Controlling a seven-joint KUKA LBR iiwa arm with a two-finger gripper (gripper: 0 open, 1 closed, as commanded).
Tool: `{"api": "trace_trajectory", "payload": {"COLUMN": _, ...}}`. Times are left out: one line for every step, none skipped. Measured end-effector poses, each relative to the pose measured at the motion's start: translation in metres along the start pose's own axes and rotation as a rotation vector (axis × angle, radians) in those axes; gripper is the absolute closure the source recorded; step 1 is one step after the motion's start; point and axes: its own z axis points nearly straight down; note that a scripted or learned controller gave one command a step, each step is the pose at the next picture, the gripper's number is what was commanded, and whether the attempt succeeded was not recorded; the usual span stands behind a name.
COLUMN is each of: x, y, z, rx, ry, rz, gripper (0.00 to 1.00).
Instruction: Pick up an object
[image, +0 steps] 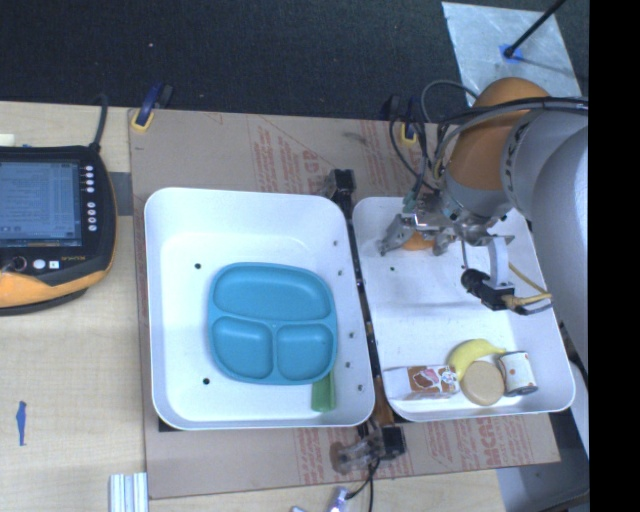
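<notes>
With its jaws apart and nothing between them, the gripper (412, 232) hangs low over the far end of the right bin (420, 315). The likely targets, a yellow lemon-like toy (472, 354), a tan disc (483, 383) and a small printed packet (431, 380), huddle at that bin's near edge, well apart from the gripper. Closing here would likely catch only air; a reach into that tight cluster risks nudging pieces against the bin wall.

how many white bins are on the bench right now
2. The left bin holds a blue divided plate; the right bin sits beside it, under the gripper, with small items along its near edge.
</notes>
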Motion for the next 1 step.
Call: {"api": "trace_trajectory", "payload": {"x": -0.0046, "y": 0.0003, "z": -0.0002, "rx": -0.002, "ry": 0.000, "rz": 0.002, "gripper": 0.00}}
